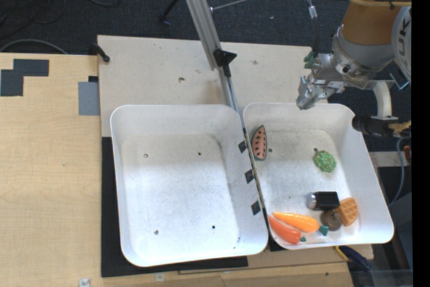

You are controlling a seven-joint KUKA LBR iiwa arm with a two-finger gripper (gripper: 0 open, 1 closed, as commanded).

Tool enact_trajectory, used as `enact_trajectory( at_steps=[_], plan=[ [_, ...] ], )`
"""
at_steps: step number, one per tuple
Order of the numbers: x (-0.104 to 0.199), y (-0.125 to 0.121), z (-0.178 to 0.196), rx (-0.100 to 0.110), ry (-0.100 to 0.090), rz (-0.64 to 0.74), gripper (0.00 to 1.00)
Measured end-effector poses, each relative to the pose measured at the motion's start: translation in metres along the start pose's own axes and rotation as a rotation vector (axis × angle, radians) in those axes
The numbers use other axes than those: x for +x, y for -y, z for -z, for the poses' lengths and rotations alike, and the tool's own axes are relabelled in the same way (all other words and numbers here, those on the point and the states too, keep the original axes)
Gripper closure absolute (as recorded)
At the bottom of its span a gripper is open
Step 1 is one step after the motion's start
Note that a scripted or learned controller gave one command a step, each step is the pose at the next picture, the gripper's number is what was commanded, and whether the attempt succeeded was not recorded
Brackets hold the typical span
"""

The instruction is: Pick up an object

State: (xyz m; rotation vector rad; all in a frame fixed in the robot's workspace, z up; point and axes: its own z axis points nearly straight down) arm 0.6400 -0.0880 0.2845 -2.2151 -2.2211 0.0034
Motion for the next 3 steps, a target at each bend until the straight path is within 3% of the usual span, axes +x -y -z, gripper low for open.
enact_trajectory(
  at_steps=[1, 3],
  plan=[
    [0.052, 0.012, -0.015, 0.000, -0.001, 0.001, 1.00],
    [0.132, 0.067, -0.038, 0.002, 0.000, 0.000, 1.00]
  ],
)
